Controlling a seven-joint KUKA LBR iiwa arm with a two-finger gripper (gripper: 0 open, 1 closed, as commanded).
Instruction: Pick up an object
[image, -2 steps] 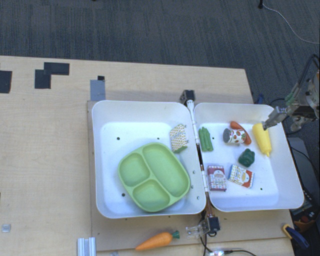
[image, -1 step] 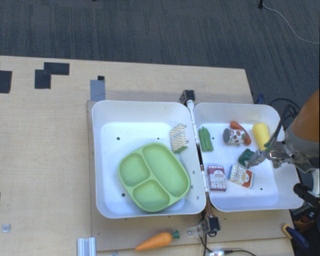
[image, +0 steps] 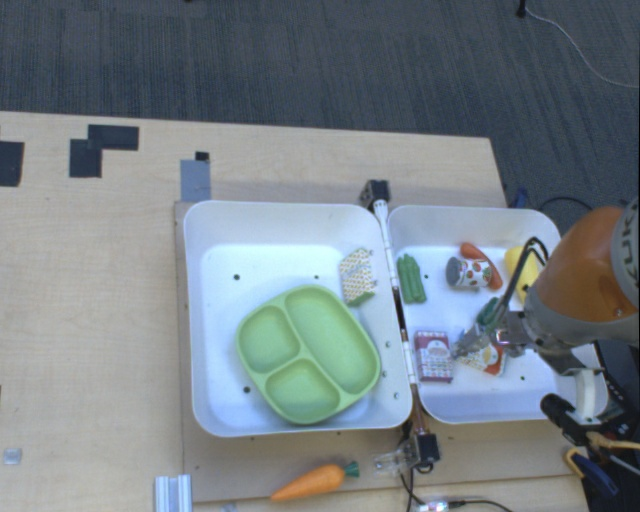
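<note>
pincer (image: 478, 343) low in the right bin (image: 440, 405), grip state cannot be told | nearest candidates: red packet (image: 434, 357) just beside it, orange piece (image: 492, 362) under it | green divided plate (image: 307, 354) in left bin (image: 200, 330), apart from the small items

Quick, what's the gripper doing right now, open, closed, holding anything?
Gripper: down in the right bin, among the small items beside the red packet; whether it is open, closed or holding anything cannot be told.
</note>
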